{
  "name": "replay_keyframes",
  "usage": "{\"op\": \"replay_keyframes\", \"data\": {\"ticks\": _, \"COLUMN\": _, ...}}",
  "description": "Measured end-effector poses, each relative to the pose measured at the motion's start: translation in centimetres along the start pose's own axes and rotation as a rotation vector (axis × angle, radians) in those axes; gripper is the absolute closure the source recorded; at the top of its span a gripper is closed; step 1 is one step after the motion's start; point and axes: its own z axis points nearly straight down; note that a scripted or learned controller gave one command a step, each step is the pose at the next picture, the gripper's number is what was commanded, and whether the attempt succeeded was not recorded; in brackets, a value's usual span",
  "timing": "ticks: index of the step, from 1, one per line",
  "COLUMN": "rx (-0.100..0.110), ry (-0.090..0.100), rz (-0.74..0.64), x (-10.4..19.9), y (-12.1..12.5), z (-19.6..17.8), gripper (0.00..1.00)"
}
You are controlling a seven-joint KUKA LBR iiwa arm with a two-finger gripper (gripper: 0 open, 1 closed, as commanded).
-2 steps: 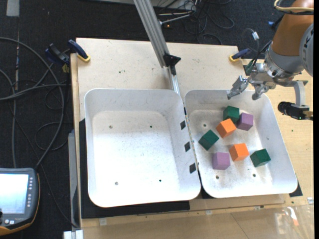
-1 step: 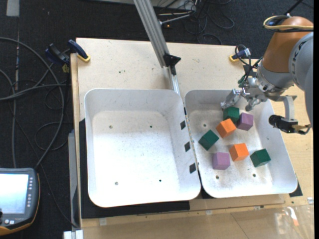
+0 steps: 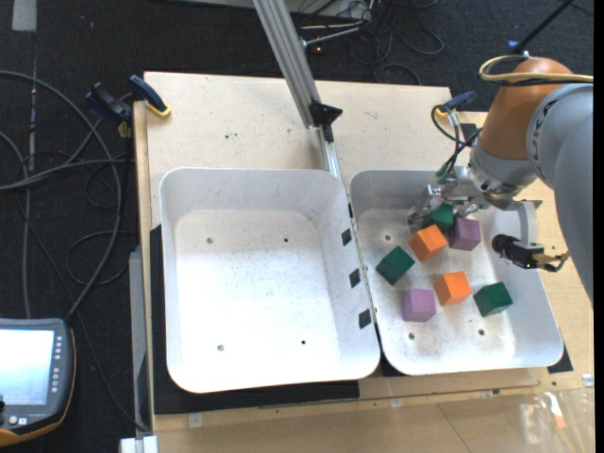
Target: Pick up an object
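The two-finger gripper sits low in the right white plastic bin, at the bin's 12 o'clock end. A small dark green cube peeks out right under it, touching a small orange cube at 7 o'clock. It looks closest to the green one (the wrist hides the tips, so I cannot tell how the hand is set).

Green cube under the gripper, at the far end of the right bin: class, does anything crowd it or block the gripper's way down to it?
From above, nothing visible covers the green cube; the gripper sits right over it. An orange cube and a purple cube press close beside it in the right bin.
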Motion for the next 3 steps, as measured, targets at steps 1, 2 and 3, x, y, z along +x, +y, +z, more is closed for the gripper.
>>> {"op": "replay_keyframes", "data": {"ticks": 1, "rx": -0.006, "ry": -0.001, "rz": 0.000, "x": 0.0, "y": 0.2, "z": -1.4, "gripper": 1.00}}
{"op": "replay_keyframes", "data": {"ticks": 2, "rx": -0.011, "ry": -0.002, "rz": 0.002, "x": 0.0, "y": -0.1, "z": -7.7, "gripper": 1.00}}
{"op": "replay_keyframes", "data": {"ticks": 3, "rx": -0.011, "ry": -0.002, "rz": -0.001, "x": -0.1, "y": 0.0, "z": -13.1, "gripper": 1.00}}
